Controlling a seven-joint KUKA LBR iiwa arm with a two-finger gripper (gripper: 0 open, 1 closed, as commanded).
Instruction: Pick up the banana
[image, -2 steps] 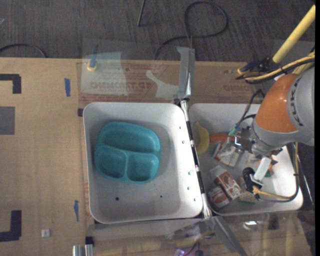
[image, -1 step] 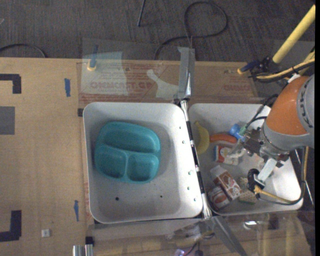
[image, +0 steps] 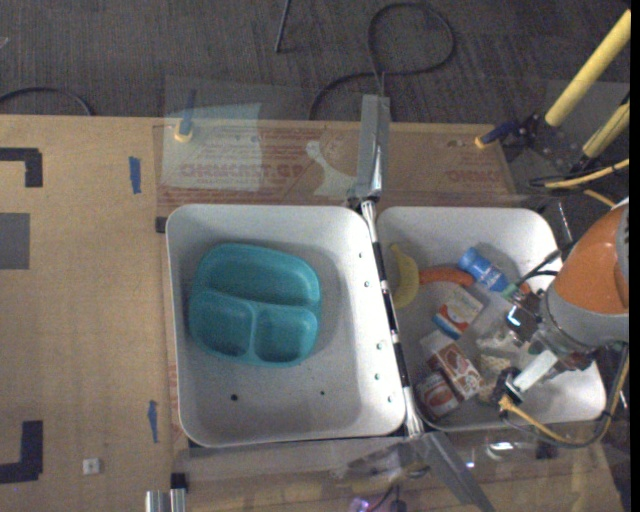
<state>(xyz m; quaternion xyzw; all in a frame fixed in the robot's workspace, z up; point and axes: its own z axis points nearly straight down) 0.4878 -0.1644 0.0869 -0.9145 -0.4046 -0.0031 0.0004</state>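
Observation:
The yellow banana (image: 403, 275) lies curved against the left wall of the right bin (image: 470, 222), next to an orange item (image: 440, 274). My gripper (image: 497, 352) hangs low over the clutter in the middle right of that bin, well to the right of and nearer than the banana. The arm's orange band (image: 600, 265) rises at the right edge. The wrist body hides what lies under the gripper.
The left bin (image: 200, 400) holds a teal divided plate (image: 256, 303). In the right bin lie a blue bottle (image: 486, 270), a white and red packet (image: 455, 314), a red box (image: 455, 371) and a can (image: 433, 393). A metal divider (image: 385, 310) separates the bins.

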